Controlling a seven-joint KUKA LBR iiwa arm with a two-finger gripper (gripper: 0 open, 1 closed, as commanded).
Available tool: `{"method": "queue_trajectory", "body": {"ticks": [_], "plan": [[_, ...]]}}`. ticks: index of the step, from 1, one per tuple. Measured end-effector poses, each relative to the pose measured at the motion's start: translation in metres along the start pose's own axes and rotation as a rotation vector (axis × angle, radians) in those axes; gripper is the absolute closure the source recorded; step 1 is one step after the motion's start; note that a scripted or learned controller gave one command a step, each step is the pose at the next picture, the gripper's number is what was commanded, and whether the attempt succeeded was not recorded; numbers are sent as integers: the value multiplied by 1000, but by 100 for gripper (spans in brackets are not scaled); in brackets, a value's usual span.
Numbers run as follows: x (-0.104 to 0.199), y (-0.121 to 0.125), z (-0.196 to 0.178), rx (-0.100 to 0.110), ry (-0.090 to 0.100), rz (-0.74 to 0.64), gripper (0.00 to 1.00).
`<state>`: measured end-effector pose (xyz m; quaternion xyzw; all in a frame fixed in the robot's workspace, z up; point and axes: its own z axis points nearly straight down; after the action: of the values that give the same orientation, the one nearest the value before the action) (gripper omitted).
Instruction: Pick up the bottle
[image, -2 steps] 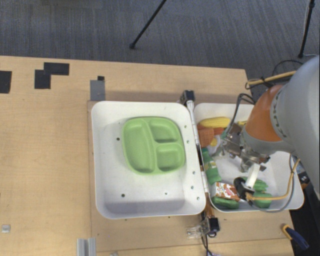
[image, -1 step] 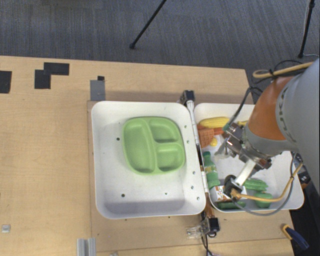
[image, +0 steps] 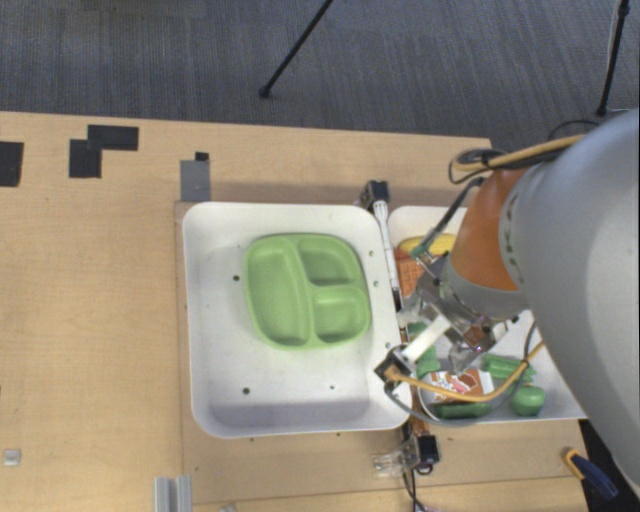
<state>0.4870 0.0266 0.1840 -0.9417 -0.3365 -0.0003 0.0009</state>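
Note:
A green bottle (image: 468, 384) with a red and white label lies on its side near the front edge of the right bin (image: 565, 408). Its green end (image: 528, 400) points right. My gripper (image: 452, 345) hangs low over the left part of that bin, just above and behind the bottle. The wrist and the orange band (image: 480, 245) hide most of it. Whether it touches the bottle cannot be told.
The left bin (image: 215, 300) holds a green divided plate (image: 305, 290). An orange and yellow packet (image: 412, 250) lies at the back left of the right bin, partly under the arm. The large grey arm covers the right bin's right side.

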Motion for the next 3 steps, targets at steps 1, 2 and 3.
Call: {"method": "queue_trajectory", "body": {"ticks": [1,2,3], "plan": [[1,0,-10,0,1,-10,100],[39,-49,0,1,-1,429,100],[82,-100,-70,0,1,482,100]]}}
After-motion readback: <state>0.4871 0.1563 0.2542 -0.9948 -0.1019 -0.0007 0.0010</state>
